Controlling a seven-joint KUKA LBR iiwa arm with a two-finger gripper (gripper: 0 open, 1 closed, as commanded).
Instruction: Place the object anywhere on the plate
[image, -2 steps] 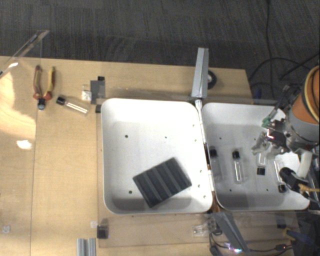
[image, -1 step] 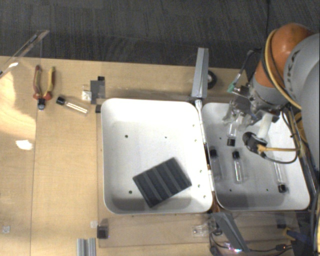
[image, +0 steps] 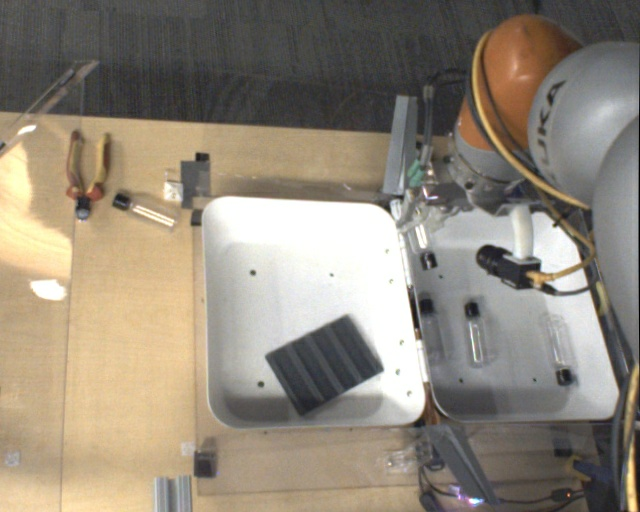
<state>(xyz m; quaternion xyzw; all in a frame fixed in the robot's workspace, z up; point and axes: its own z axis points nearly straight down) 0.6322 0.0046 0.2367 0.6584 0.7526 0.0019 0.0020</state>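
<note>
A dark grey ribbed plate (image: 323, 365) lies tilted in the front part of the left bin (image: 240, 300). The right bin (image: 520, 385) holds clear vials with black caps: one (image: 475, 332) in the middle, one (image: 558, 350) at the right, and one (image: 428, 320) against the left wall. My gripper (image: 413, 222) hangs over the back left corner of the right bin, close to the wall between the two bins. A small black piece (image: 428, 260) sits just below it. The arm's wrist hides much of the gripper.
A white cylinder (image: 520, 230) and a black connector with yellow cable (image: 505, 265) hang off the arm over the right bin. Red-handled pliers (image: 86, 170), a loose vial (image: 145, 208) and a black-and-white block (image: 193, 180) lie on the wooden bench at left.
</note>
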